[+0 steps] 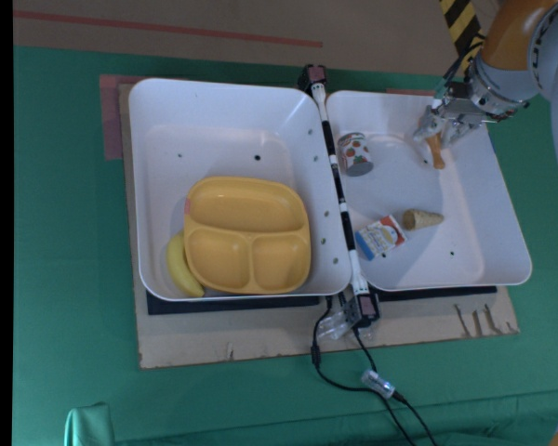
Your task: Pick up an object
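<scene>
- Left bin (pixel 167 110): a banana (pixel 179 266) is lying along the front-left wall, touching the left edge of a yellow divided tray (pixel 247 234). The tray is sitting flat in the front half of this bin, three compartments facing up.
- Centre: a black-and-white divider strip (pixel 333 161) is running between the two bins, with a cable (pixel 339 370) trailing off its near end across the green cloth (pixel 56 249).
- Right bin (pixel 502 240), left side: a patterned cup (pixel 355 153) is lying tipped on its side just beside the divider, toward the back.
- Right bin, front: a small carton (pixel 382 236) with red and white print is lying flat near the divider; a tan cone-shaped piece (pixel 422 218) is lying just to its right, tip pointing right. Neither is close to the claw.
- Right bin, back: a thin orange stick-like item (pixel 436 151) is hanging tilted directly under the gripper (pixel 443 130), its upper end sitting between the fingers and its lower end pointing down toward the bin floor.
- Gripper: fingers are pinching in on the orange item's top end; claw is reading as clamped on it. Whether the item's lower end is touching the floor — cannot tell.
- Arm (pixel 525 26): reaching in from the upper right, orange band showing above the wrist, wrist sitting over the bin's back-right corner.
</scene>
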`<state>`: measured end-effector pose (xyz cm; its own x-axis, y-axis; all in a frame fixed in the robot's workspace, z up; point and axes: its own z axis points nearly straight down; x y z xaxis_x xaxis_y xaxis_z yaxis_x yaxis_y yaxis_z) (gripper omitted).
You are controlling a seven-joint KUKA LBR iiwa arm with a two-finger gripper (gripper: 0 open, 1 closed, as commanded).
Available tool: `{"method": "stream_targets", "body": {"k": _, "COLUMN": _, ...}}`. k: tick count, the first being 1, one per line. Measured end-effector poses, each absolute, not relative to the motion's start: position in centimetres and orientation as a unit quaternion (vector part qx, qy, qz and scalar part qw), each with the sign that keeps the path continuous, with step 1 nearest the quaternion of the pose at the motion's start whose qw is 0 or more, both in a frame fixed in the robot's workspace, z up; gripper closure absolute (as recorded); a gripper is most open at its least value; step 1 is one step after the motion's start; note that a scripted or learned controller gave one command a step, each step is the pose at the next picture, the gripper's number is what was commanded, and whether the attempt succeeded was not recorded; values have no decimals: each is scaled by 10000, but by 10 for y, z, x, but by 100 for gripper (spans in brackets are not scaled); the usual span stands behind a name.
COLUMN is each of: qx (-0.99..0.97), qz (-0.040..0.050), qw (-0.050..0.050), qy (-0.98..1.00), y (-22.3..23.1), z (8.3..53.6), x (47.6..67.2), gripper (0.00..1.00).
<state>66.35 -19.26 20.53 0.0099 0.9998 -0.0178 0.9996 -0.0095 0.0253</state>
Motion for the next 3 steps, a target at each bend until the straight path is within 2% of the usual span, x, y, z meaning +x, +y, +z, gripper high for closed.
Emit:
{"method": "stream_targets", "body": {"k": 1, "qx": 7087, "qz": 29, "qw": 78, "qy": 7054, "y": -188, "z": 321, "x": 702, "gripper": 100}}
{"method": "stream_targets", "body": {"k": 2, "qx": 7086, "qz": 12, "qw": 51, "qy": 7056, "y": -120, "z": 292, "x": 645, "gripper": 100}}
{"method": "stream_targets", "body": {"k": 3, "qx": 7083, "qz": 43, "qw": 68, "qy": 7058, "y": -99, "z": 365, "x": 624, "gripper": 100}}
